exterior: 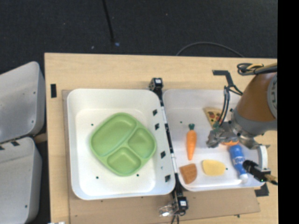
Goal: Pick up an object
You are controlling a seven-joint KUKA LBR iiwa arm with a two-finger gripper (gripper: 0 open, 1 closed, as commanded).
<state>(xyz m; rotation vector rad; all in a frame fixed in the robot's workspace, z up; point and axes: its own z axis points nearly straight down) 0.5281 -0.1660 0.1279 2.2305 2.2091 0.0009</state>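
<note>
The counter (56, 73) is pale wood with two shallow white bins side by side, their inner walls joined by black clips. The left bin (74, 125) carries one green plate (123, 144), a rounded, smooth plastic shape with three compartments, sitting in the middle with open floor on all four sides.

The right bin (187, 101) holds the task items. A carrot (191, 143), tapered orange with a green top, lies lengthwise near the bin's middle, apart from its neighbours. A brown wedge (188, 173) sits in the near-left corner, close to the wall. A yellow oval (213, 167), flat and smooth, lies beside it along the near edge. A blue-and-white tube (238, 159) lies at a slant towards the near-right corner. A flat patterned piece (213, 115) lies towards the far edge, partly hidden by cable.

The arm enters over the right edge. The tool (219, 138) hangs low between carrot and tube; whether it is open or closed cannot be told. Nothing shows between its parts
</note>
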